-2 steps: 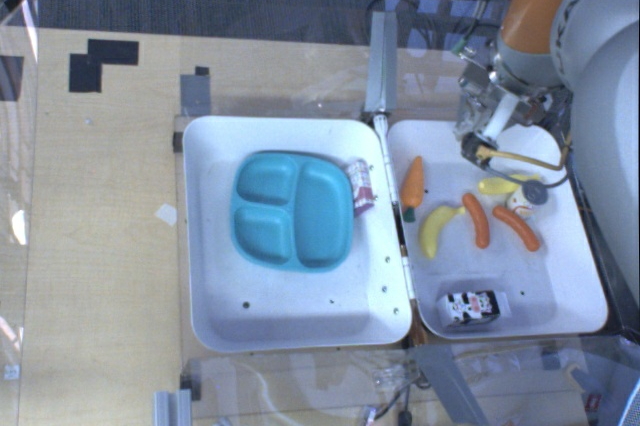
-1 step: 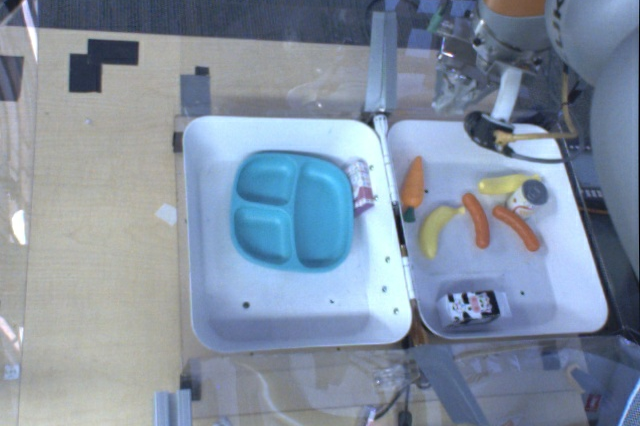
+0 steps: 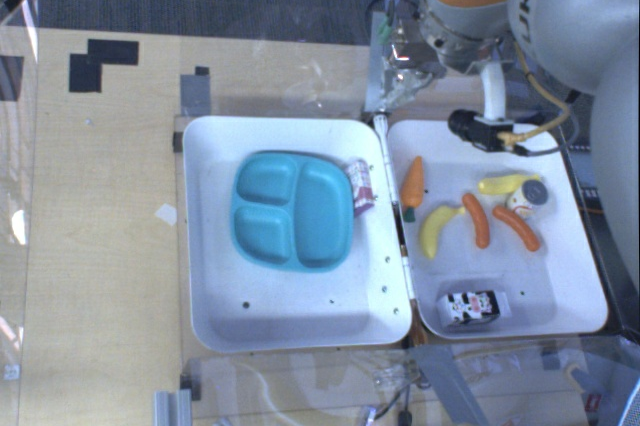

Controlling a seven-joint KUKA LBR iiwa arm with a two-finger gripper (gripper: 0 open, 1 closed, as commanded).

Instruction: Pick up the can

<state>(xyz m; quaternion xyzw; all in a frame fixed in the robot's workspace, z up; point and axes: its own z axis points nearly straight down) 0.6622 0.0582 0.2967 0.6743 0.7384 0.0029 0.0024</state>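
In the camera view, locate the can [image 3: 361,186] in the left-hand bin [image 3: 300,314]. It lies against the right rim of the blue divided plate [image 3: 293,211], close to the wall shared with the right-hand bin [image 3: 560,299]. The gripper [image 3: 398,74] hangs over the bench at the far edge of both bins, well apart from the can. You cannot tell whether it is parted or closed. In the right-hand bin you see a carrot [image 3: 413,182], a banana [image 3: 437,227], two sausages [image 3: 478,219] and a black-and-white packet [image 3: 472,306].
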